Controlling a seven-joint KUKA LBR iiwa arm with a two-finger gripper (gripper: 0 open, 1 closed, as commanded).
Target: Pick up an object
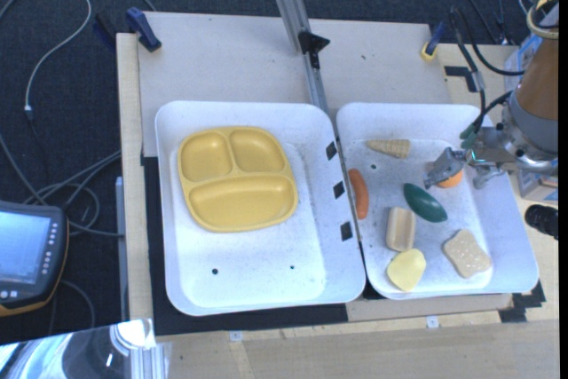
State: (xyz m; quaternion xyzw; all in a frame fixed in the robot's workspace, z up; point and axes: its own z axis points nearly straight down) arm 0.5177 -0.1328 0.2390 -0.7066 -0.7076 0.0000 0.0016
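Hovering: tool over orange obj

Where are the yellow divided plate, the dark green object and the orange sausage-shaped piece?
yellow divided plate [238,201]: camera view, left bin, on its large lower compartment.
dark green object [425,202]: camera view, right bin, on the middle of its top surface.
orange sausage-shaped piece [358,193]: camera view, right bin's left edge, mid-length.

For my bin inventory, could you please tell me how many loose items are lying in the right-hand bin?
7: a cone at the top, a sausage on the left, an orange piece under the claw, a green piece, a tan block, a yellow piece, and a cracker.
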